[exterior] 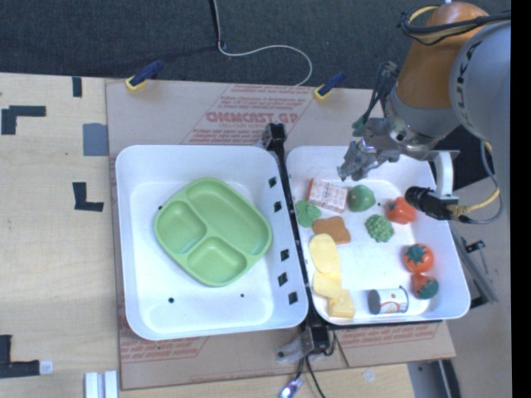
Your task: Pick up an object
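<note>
Green plastic sits furthest left: a divided tray (pixel 213 231) lying alone in the left bin (pixel 133 247) on the table (pixel 50 222), and I judge it is nothing I am after at present. Past the black divider (pixel 286 222) between the bins, the right bin (pixel 452 305) carries all the small goods: a green leafy piece (pixel 307 214) against the divider, a pale printed packet (pixel 327 194) just beside it, a brown slab (pixel 332 228) below that, then yellow pieces (pixel 327 264) running down toward the near wall. Further right lie a round green fruit (pixel 360 198), a broccoli floret (pixel 380 228), a small can (pixel 388 301) on its side, a red-orange pepper (pixel 400 211), a tomato (pixel 418 258) and a strawberry (pixel 426 287). My hand (pixel 357 162) hangs over the far part of this bin, just above the packet and the green fruit, touching neither so far as I can see; whether it is spread or closed I cannot tell from here, and nothing shows in its grip. I judge this to be the approach step, with no object yet chosen for certain. Next I need a clean descent onto one piece, the packet or the green fruit being nearest, without nudging the neighbours crowded close round them.
</note>
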`<action>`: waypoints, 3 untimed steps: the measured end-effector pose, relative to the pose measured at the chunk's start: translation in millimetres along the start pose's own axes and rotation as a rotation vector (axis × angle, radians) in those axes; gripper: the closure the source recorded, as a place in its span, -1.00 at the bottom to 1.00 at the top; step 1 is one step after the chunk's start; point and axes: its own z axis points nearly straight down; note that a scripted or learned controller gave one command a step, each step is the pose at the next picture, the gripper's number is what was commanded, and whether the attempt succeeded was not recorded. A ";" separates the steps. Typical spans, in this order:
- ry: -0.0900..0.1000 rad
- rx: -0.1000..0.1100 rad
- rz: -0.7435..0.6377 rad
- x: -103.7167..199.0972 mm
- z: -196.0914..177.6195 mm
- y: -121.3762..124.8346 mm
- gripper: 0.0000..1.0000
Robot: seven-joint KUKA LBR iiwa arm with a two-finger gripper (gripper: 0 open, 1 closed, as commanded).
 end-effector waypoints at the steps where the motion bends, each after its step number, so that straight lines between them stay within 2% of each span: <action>1: -0.001 0.001 0.003 -1.3 -1.8 8.0 1.00; 2: -0.002 0.003 0.004 2.4 15.1 9.3 1.00; 3: -0.003 0.002 0.005 -2.4 16.8 9.4 1.00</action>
